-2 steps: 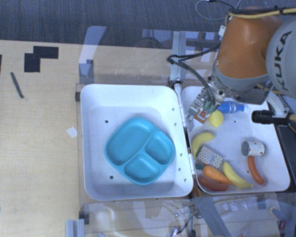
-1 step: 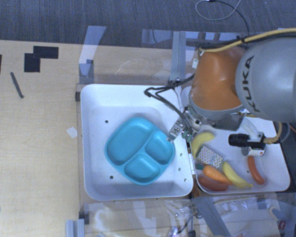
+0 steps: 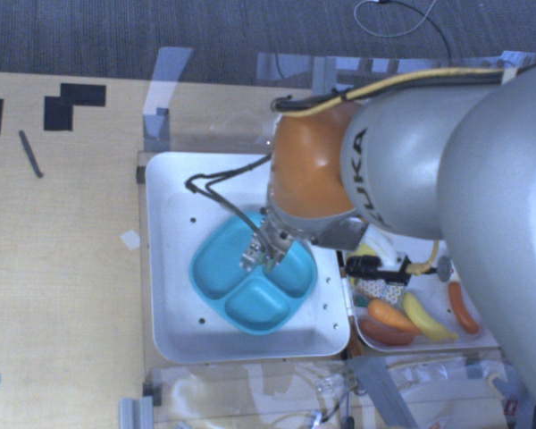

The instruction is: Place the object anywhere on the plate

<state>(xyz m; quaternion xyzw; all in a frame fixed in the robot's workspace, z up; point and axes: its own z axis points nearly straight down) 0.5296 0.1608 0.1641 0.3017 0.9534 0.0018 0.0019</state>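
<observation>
Placement step judged in hand: gripper over blue divided plate in left bin, grip state and object's whereabouts indeterminable; next: lower, release onto plate, retract

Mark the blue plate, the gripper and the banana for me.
blue plate [image 3: 216, 271]: camera view, bare floor of its left compartment.
gripper [image 3: 261, 256]: camera view, tip over the plate's middle.
banana [image 3: 424, 318]: camera view, middle of its yellow body, in the right bin.

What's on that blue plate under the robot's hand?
The blue plate has three sections; the visible parts look bare. The hand hangs over its middle and covers a patch, so anything beneath it is hidden.
</observation>
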